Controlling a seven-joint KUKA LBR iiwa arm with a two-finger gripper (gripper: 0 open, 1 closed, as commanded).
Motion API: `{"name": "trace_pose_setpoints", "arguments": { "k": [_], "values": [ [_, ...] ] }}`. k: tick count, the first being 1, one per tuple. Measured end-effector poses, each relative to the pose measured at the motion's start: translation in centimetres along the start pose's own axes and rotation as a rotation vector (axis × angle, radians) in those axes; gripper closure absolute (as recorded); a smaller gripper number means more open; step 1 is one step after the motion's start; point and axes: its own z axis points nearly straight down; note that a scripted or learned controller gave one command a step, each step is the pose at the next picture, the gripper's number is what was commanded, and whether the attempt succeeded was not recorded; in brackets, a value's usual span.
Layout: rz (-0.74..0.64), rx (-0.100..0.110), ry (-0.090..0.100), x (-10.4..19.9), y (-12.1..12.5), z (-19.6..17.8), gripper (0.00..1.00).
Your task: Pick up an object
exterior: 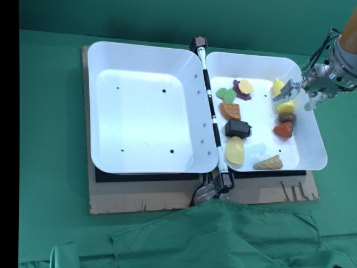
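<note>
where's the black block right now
In the right bin, near its left wall, between the orange waffle piece above and the pale yellow piece below: black block.

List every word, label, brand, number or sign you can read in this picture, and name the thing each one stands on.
None: no readable text stands on the two shallow white plastic bins, the small black box-shaped object, the toy food pieces or the brown cardboard sheet beneath.

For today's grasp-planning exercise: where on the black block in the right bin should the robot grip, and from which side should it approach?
Grip the black block across its shorter width, coming straight down from above. It lies flat with its long side roughly left to right, and there is bare floor above and below it in the image. Its left end sits near the bin wall, so a side approach looks cramped.
</note>
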Motion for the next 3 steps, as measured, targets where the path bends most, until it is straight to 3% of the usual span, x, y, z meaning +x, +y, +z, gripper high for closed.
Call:
{"name": "trace_pose_setpoints", "arguments": {
  "k": [1,2,3],
  "values": [
    [0.005,0.009,0.000,-3.8,-2.1,9.5,0.00],
    [0.000,-0.004,-0.003,-4.8,0.3,18.0,0.00],
    [-0.002,-0.012,-0.006,-3.2,7.0,17.5,0.00]
  ]
}}
